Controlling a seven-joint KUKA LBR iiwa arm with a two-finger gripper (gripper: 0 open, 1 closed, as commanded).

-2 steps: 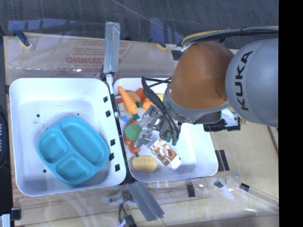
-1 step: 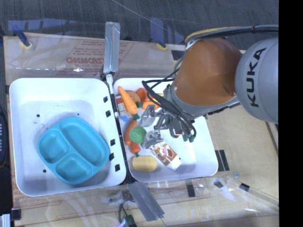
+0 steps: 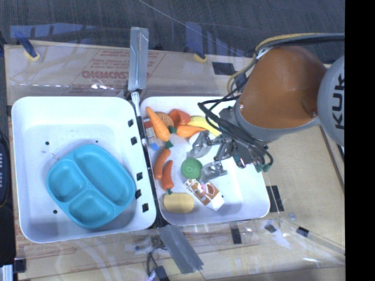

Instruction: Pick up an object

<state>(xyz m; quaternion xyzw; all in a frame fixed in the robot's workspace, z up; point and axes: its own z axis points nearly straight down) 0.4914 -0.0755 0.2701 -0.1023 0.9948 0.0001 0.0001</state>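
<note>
The right bin [image 3: 252, 201] holds several toy foods. Among them are a green round piece [image 3: 191, 168], a carrot [image 3: 157, 123], a yellow banana [image 3: 202, 123], a tan roll [image 3: 178, 202] and a small printed carton [image 3: 204, 193]. My gripper [image 3: 208, 157] hangs low over the middle of this bin, just right of the green piece. It is open, with nothing between its fingers. One fingertip [image 3: 201, 145] sits below the banana. The other lies beside the green piece, above the carton.
An orange sausage shape [image 3: 162, 163] and a red one [image 3: 169, 175] lie by the bin's left wall. The left bin [image 3: 35, 116] bears a blue divided plate [image 3: 89, 184]. The orange wrist band [image 3: 278, 92] and cables overhang the right bin's far right part.
</note>
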